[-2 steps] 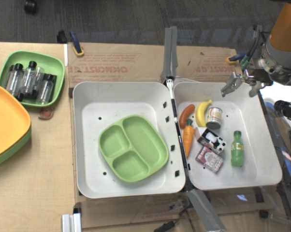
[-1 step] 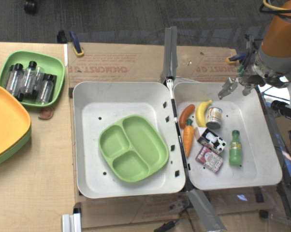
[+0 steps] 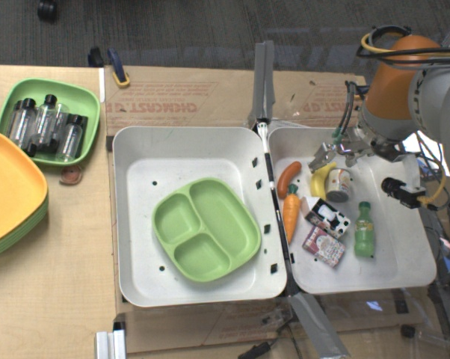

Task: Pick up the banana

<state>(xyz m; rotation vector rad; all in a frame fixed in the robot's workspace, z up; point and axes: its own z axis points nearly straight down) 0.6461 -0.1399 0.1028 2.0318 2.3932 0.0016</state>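
Observation:
The banana (image 3: 319, 180) is small and yellow. It lies in the right bin (image 3: 393, 271) near the far wall, touching a silver can (image 3: 338, 186) on its right. My gripper (image 3: 336, 155) hovers just above and behind the banana and can, fingers spread open with nothing between them. The gripper hides the banana's far end.
The right bin also holds a red sausage (image 3: 288, 176), a carrot (image 3: 291, 214), a black-and-white box (image 3: 329, 217), a pink packet (image 3: 324, 247) and a green bottle (image 3: 364, 230). A green divided plate (image 3: 205, 229) lies in the left bin (image 3: 124, 200). Orange plates (image 3: 12, 193) and a green tray of vials (image 3: 49, 122) stand at the left.

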